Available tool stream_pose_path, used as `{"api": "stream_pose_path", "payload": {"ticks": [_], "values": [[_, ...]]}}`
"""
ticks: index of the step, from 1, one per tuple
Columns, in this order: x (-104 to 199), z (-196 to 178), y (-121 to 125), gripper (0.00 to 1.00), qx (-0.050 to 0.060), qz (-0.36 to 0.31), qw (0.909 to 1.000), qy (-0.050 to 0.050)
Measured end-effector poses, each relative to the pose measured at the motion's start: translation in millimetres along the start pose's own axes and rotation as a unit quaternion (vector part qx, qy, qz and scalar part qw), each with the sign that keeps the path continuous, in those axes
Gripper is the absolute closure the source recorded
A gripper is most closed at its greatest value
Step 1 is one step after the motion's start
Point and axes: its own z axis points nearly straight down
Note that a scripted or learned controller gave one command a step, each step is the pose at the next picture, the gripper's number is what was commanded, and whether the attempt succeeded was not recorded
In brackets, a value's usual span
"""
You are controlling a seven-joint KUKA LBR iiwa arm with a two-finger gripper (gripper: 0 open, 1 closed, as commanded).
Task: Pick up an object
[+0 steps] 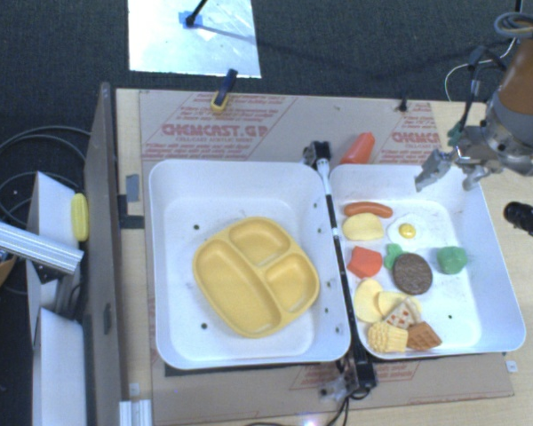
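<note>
The right bin (480, 238) holds toy food: a red sausage (368, 209), a pale yellow piece (363, 228), a fried egg (408, 231), a red-orange block (365, 261), a brown patty (413, 273), a green lump (451, 258), and several yellow and waffle-like pieces (396, 322) at the front. My gripper (450, 171) hangs above the bin's far right corner, open, fingers apart with nothing between them. It stands apart from all the food.
The left bin (178, 193) carries a yellow divided tray (255, 275). An orange-red piece (358, 147) lies outside the bins, behind their shared edge. A clamp (319, 155) joins the bins at the back. Cables and a yellow-handled tool (79, 216) sit at far left.
</note>
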Motion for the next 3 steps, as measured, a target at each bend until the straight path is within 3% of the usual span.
{"api": "stream_pose_path", "payload": {"ticks": [1, 2, 3], "values": [[-7, 179, -44, 0.0, 0.002, 0.002, 1.0, 0.001], [-7, 162, -41, 1.0, -0.001, 0.001, 1.0, 0.0], [73, 68, -37, 1.0, -0.002, -0.003, 1.0, 0.001]]}}
